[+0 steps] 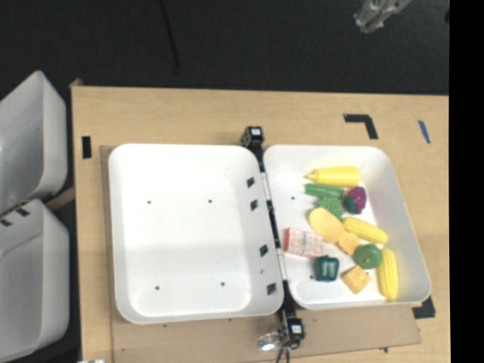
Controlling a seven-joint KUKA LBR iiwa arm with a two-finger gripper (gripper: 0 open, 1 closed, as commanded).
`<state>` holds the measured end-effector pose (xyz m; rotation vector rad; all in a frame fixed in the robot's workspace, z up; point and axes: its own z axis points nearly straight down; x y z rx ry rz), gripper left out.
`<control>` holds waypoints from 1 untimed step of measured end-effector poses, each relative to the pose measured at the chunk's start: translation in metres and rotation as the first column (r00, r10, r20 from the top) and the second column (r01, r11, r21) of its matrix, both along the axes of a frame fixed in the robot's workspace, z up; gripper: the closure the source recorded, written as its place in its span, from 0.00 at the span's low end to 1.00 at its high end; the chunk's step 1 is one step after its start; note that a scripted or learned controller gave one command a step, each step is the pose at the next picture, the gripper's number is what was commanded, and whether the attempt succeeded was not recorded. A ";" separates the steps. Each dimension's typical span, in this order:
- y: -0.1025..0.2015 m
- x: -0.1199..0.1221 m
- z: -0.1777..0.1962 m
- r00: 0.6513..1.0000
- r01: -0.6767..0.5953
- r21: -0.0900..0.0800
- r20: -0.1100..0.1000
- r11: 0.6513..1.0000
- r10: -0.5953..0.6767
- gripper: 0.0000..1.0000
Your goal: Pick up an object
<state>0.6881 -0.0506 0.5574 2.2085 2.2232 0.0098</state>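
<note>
Tan bench (pixel 189 116) carries two white bins; I see the right bin (pixel 393 180) crowded with toy food, a yellow corn cob (pixel 333 175) at its 12 o'clock. Gripper (pixel 382 6) hangs far off at 1 o'clock.

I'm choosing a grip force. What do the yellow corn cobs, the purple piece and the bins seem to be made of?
Corn cobs: probably moulded plastic, uniform bright yellow, slightly glossy.
Purple piece: likely plastic too, with a saturated colour and a small highlight.
Right bin and left bin: smooth white rigid plastic, apparently, with rounded formed rims.
</note>
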 end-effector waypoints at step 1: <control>0.069 0.000 -0.108 1.000 -0.003 0.003 -0.019 1.000 0.004 1.00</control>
